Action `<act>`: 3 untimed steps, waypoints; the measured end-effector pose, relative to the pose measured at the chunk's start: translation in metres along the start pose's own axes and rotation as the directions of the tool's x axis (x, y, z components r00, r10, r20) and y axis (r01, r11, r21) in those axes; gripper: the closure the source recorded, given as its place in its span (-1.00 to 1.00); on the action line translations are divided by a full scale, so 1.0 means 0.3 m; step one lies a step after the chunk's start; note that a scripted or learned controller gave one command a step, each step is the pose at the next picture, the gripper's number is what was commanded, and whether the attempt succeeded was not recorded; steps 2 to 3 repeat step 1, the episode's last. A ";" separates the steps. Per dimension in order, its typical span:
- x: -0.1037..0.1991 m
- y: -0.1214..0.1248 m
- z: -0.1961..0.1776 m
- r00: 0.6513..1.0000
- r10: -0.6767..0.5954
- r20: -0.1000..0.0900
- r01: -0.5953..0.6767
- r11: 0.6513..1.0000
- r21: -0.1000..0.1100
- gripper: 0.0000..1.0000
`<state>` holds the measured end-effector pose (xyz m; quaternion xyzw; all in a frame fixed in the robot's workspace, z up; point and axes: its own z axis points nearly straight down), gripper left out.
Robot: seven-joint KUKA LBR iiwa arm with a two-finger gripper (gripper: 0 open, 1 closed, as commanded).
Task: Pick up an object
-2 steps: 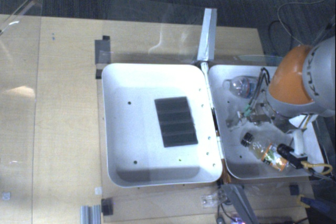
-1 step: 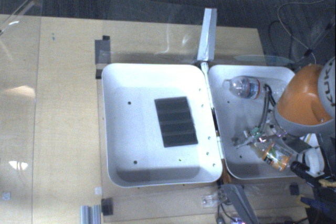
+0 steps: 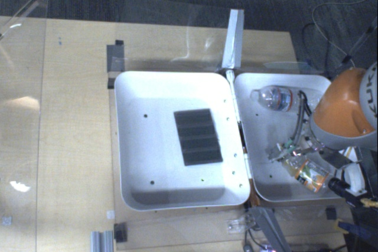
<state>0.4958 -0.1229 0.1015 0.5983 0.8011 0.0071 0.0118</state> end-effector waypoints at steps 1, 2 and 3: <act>0.096 0.208 -0.276 0.999 -0.050 -0.010 0.050 0.999 0.019 1.00; 0.096 0.208 -0.276 0.999 -0.050 -0.010 0.050 0.999 0.019 1.00; 0.096 0.208 -0.276 0.999 -0.050 -0.010 0.050 0.999 0.019 1.00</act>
